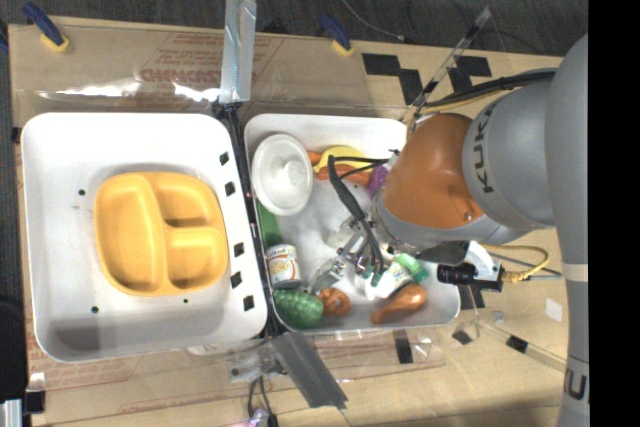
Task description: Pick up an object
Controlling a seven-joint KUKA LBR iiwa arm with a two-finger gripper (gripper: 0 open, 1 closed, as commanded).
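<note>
So the gripper [352, 260] is down low in the right bin [300, 130], right in the middle of the clutter. The metal bits blur into the stuff around them, so honestly I can't tell what state it's in, or whether anything is caught.

Closest to it: a green-and-white item [400, 270] just to its right, an orange carrot-shaped thing [400, 303] near the bin's front wall, a small jar [283, 265] to its left and a green bumpy piece [298, 307] beside that. Any of those could be the pick target, my guess is one of the first two since the tool sits nearly on them.

Further up there's a white bowl [281, 172] and something yellow [342, 156] half hidden by the orange wrist band [430, 175].

The left bin [60, 145] holds a yellow divided tray [160, 232], well apart from the action.
</note>
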